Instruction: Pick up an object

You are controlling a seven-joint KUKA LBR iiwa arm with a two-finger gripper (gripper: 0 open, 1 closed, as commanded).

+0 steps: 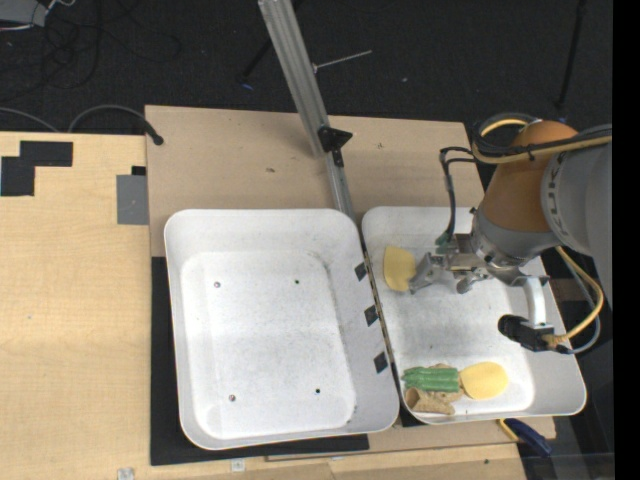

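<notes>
Arm over right bin (560, 393), tool (418, 276) down beside the pale yellow piece (398, 267).

Right bin held four items: the pale yellow piece near its upper-left corner, and along the near edge a green object (433, 377), a tan object (434, 401) touching it below, and a round yellow object (484, 379) just right of the green one. Left bin (190, 268) sat alongside on the surface (230, 158). Tool touched or nearly touched the pale yellow piece; can't tell whether it was clenched or released.
</notes>
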